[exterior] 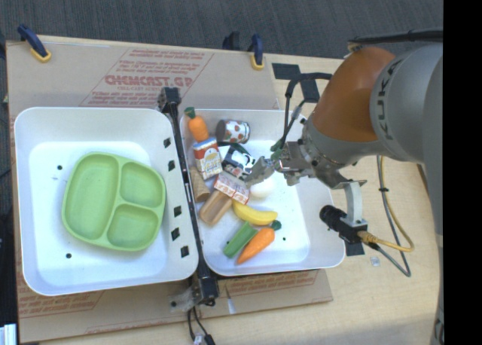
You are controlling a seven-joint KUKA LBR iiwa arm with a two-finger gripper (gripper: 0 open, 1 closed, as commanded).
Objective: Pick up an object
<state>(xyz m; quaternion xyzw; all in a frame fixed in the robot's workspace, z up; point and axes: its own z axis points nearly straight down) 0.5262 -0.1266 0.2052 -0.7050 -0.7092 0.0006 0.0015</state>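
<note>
The right bin [320, 249] holds a pile of toy groceries. Along its left side lie a small orange bottle [197, 126], a tin can [232, 131], a red and white carton [208, 160], a black and white packet [238, 160], a pink wrapper [230, 187] and a wooden block [213, 207]. Nearer the front lie a banana [254, 215], a green vegetable [239, 240] and a carrot [258, 242]. A white egg [260, 190] sits beside the banana. My gripper [263, 169] hangs low over the middle of this bin, just above the egg and right of the packet.
The left bin [34, 129] holds a green divided plate [113, 201]. A black clamp ridge [181, 178] runs between the two bins. The arm's orange-banded wrist [354, 102] covers the right bin's far right side. A cable [392, 242] trails off the bench at right.
</note>
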